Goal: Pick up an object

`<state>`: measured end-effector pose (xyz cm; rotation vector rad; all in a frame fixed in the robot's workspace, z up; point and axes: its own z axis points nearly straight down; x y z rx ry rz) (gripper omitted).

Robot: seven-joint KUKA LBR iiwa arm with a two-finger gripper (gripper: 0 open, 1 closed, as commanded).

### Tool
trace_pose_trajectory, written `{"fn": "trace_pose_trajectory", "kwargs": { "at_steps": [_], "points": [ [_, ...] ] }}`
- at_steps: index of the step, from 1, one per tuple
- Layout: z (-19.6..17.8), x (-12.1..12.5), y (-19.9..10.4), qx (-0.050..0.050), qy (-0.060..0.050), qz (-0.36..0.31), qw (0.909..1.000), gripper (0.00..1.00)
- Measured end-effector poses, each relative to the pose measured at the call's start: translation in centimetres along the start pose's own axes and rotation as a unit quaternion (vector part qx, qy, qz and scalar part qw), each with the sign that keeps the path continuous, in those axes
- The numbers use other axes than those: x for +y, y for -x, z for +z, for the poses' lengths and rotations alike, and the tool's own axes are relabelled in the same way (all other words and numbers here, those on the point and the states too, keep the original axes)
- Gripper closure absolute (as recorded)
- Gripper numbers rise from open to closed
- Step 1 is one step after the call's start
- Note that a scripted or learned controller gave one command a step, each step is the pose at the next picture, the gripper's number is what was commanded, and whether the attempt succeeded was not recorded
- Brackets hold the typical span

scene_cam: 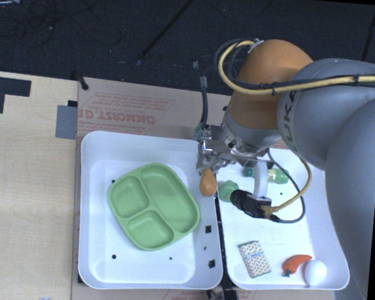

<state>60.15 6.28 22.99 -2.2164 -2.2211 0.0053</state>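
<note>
My gripper (208, 170) hangs over the divide between the two white bins, with the arm's orange band and grey wrist above it. A small orange-brown oval object (207, 183) sits at its fingertips, pinched between the fingers and lifted just over the left bin's right rim (209, 207). The object's top is hidden by the fingers.
A green three-compartment plate (154, 205) lies in the left bin. The right bin (335, 259) holds a green lump (228, 189) beside the gripper, a small green item (278, 176), a patterned packet (254, 259), an orange piece (295, 262) and a white egg (315, 272). A black cable fitting (251, 204) dangles from the wrist.
</note>
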Motion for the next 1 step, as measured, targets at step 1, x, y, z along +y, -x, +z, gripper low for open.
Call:
{"fn": "trace_pose_trajectory", "kwargs": {
  "at_steps": [1],
  "points": [
    [0.9,-0.91,-4.17,0.0,0.0,0.001,1.0,1.0]
  ]
}}
